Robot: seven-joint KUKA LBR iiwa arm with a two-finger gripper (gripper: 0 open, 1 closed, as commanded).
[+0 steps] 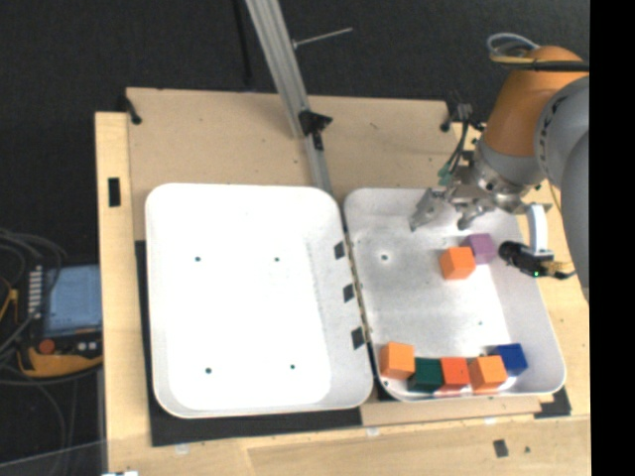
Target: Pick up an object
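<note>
The camera view looks down at a slant on a wooden bench [228,137] that carries two shallow white bins side by side. The left bin [248,296] shows a bare white floor with a few small dark dots. The right bin [397,296] holds all the blocks.

The arm [526,117] enters from the right, its orange band above the wrist and its grey body cut by the frame's edge. The gripper [448,206] hangs over the far part of the right bin, near its back wall, with its grey fingers [427,211] pointing down and toward the left. From this angle it is not possible to tell how far apart the fingers stand, and no block can be seen between them.

Just beside the gripper, on its near side, lies an orange block [457,262] on the bin floor. A pale purple block [482,247] sits touching or almost touching it on the right, partly under the wrist hardware. Both lie apart from the fingertips.

Along the near wall of the right bin runs a row of blocks: an orange block at the left end [398,359], a dark green block [428,373] next to it, then a second orange block [454,370], a third orange block [487,371], and a blue block [511,357] at the right end. They sit close together, neighbours touching or nearly so.

A slanted metal pole [283,58] crosses the bench from the top of the frame down to the gap between the bins. To the left of the bench, on the dark floor, sits a blue device with cables [69,300].
</note>
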